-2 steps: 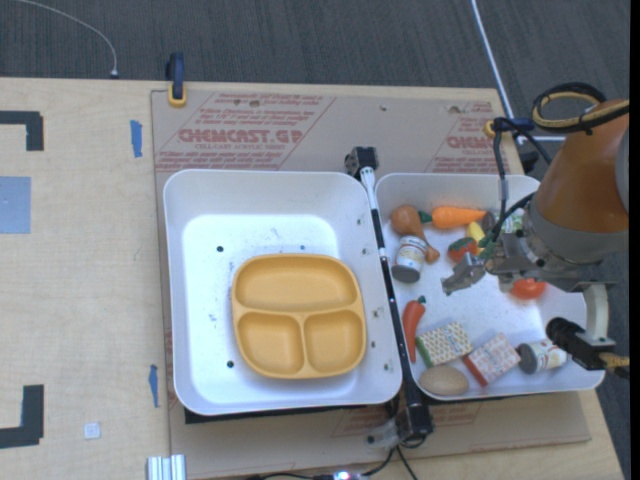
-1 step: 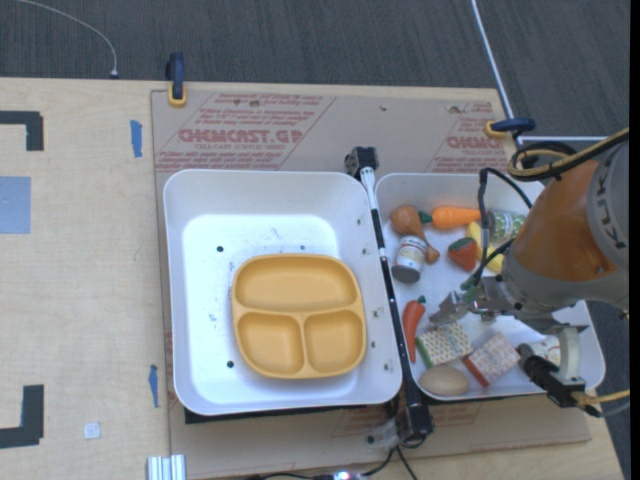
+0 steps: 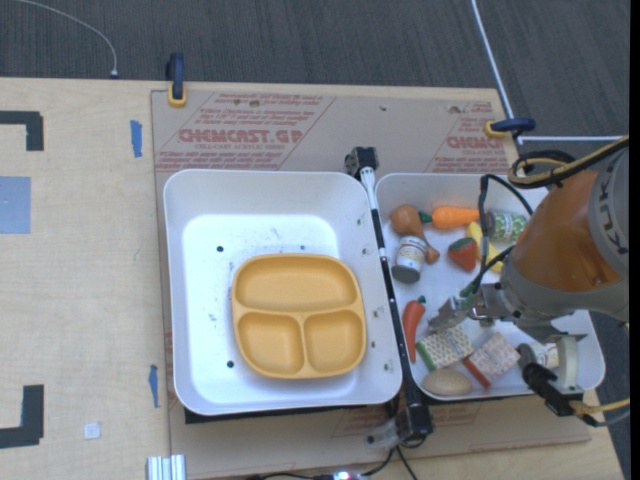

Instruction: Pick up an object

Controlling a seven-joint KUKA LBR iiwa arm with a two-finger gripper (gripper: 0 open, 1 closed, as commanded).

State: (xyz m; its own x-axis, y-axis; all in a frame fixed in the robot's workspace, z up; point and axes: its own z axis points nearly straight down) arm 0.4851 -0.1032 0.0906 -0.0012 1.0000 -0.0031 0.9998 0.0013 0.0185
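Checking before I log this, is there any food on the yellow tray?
No, the yellow tray sits bare in the left bin.

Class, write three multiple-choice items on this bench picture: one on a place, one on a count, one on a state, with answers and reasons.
1. Where does the yellow tray lie?
A. left bin
B. right bin
C. the floor

2. How many compartments has the tray?
A. two
B. three
C. five

3. How does the small can stand?
A. upright beside the carrot
B. inside the tray
C. between the gripper's fingers

Answers: 1 A, it rests in the left bin. 2 B, one long section above two smaller ones. 3 A, it stands in the right bin near the carrot.
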